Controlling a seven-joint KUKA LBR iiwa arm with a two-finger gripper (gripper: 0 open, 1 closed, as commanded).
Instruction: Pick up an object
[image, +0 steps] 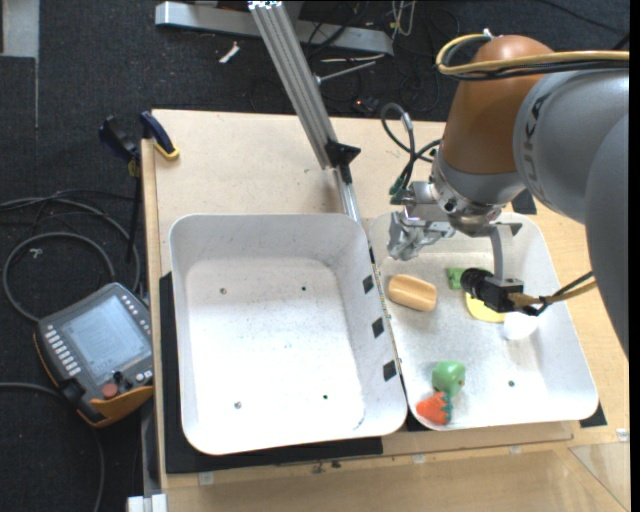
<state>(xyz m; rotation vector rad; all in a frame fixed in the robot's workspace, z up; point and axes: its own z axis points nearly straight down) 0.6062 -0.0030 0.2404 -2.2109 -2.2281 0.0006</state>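
The metal two-finger tool (408, 243) hung over the right white bin (560, 380); whether it was released or clenched could not be told. The tan, rounded bread-like block (412, 293) lay just below it, its long axis running left-right.

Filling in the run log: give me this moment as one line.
pincer: above right bin, far-left corner | held: nothing seen | nearest: tan block | also: green-orange toy, yellow piece
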